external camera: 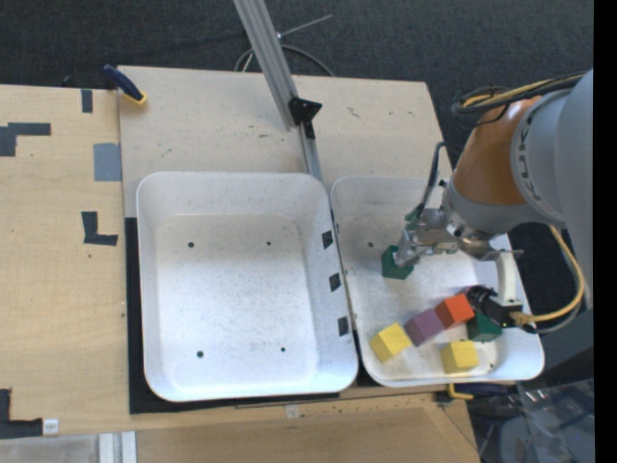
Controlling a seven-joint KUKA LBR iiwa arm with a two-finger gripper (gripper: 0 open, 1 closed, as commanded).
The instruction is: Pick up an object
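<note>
Jaws appear closed on a small dark green block [395, 262], seen at the tip of the gripper [403, 257], low over the right white plastic bin [359, 210]. Grasp step is judged in hand. A straight lift is called for next. Nearby lie a yellow cube [390, 340], a purple block [422, 327] and an orange block [454, 310], well apart from the grasp.

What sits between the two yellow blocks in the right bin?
In the camera view, a purple block lies between the yellow blocks, set slightly farther back.
</note>
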